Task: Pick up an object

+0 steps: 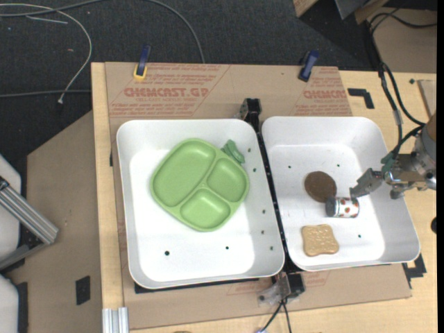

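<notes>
Arm: reaching in from 3 o'clock and being cut off by the frame edge, so most of its body is going unseen. Gripper (365, 183): hanging over the right bin's 3 o'clock side; one grey finger is pointing toward the small can, the second is hard to make out, and whether the tool is spread or closed cannot be told. Nothing is visibly sitting between the fingers.

Surroundings: cables are trailing across the dark floor at 11 o'clock; two blue clamps (143, 60) are pinning the cardboard sheet (229, 89) at 12 o'clock.

Left bin (139, 207): holding a green divided plate (200, 184), with a small green item (234, 151) touching its 1 o'clock rim, too small to identify.

Right bin (326, 141): holding a brown round disc (320, 185) near centre, a small can (345, 207) lying on its side just beside the disc at 4 o'clock, and a tan toast-shaped piece (320, 240) at 6 o'clock.
</notes>
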Robot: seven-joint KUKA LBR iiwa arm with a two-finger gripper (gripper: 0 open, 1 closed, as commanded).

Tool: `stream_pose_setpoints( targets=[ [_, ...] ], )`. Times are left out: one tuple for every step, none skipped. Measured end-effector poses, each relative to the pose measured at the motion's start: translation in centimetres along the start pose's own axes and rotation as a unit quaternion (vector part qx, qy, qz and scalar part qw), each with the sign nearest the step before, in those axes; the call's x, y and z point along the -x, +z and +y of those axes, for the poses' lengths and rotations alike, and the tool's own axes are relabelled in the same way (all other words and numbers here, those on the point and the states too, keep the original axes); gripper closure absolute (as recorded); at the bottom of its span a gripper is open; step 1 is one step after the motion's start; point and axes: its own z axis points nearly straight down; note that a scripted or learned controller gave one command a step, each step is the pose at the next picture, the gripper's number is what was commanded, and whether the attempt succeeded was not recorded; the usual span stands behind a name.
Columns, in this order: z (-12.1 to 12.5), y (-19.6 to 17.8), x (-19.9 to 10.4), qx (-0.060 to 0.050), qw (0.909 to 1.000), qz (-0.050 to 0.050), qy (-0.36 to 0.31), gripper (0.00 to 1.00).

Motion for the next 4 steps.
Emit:
stream_pose_setpoints(
  targets=[
    [0.4, 6.2, -0.1, -0.003, 1.0000, 0.001, 0.000, 0.00],
    [0.1, 12.2, 0.2, -0.001, 1.0000, 0.000, 0.000, 0.00],
    [0.2, 15.8, 0.2, 0.000, 1.0000, 0.002, 0.000, 0.00],
    [0.4, 14.4, 0.2, 0.005, 1.0000, 0.000, 0.000, 1.00]
  ],
)
